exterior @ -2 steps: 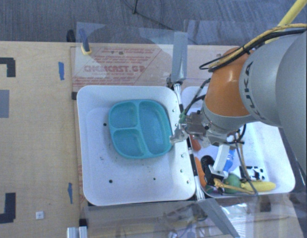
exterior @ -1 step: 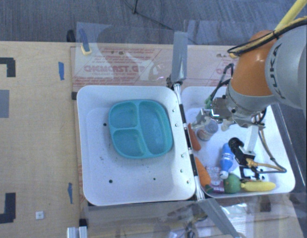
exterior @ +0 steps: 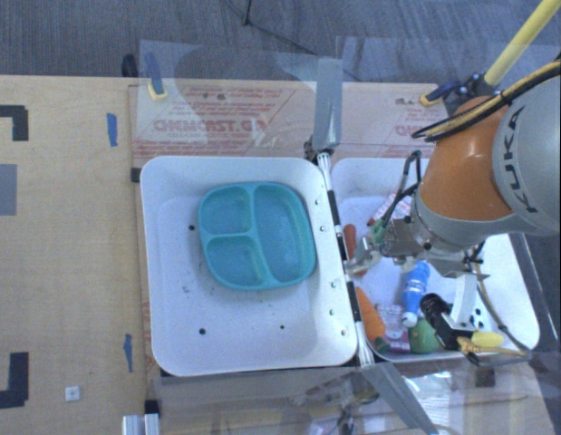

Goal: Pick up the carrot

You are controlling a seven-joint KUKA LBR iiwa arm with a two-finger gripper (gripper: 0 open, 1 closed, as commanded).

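The hand (exterior: pixel 374 248) hangs low over the right bin (exterior: pixel 360 185), close to that bin's left wall, and from where I stand I can't tell whether it is spread or pressed together; nothing shows pinched in it. The carrot (exterior: pixel 367 309) lies just below the hand in the view, toward the bin's near edge, stretched along the left wall with its orange body pointing up at the hand and its green end away from it. It sits apart from the hand. To the right of the carrot, under the wrist, stands a small blue bottle (exterior: pixel 413 288), and beyond that, further from the hand, a green lump (exterior: pixel 425 338). Just left of the hand a reddish-brown sausage shape (exterior: pixel 350 238) rests against the wall. Well off to the hand's left, the left bin (exterior: pixel 162 243) holds a teal divided plate (exterior: pixel 257 235), and the wooden surface (exterior: pixel 62 243) runs on past it.
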